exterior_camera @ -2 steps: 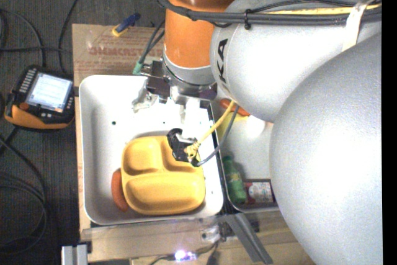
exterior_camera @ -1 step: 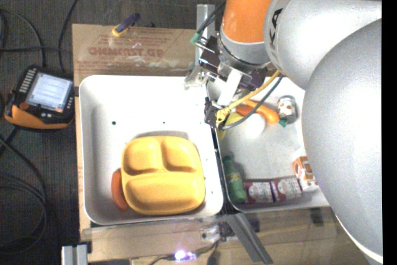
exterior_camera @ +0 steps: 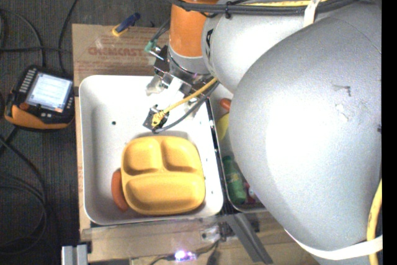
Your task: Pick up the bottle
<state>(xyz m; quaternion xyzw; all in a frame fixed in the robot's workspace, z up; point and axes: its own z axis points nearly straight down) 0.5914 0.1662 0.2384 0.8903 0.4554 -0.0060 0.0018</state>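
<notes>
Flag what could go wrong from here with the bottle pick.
1. The gripper hangs over the left bin, but what looks like the green bottle lies in the right bin. A descent here would likely grab nothing.
2. The bottle sits close to that bin's left wall, so a finger may strike the wall.
3. The arm covers most of the right bin, so a grasp there may be hard to confirm.
</notes>
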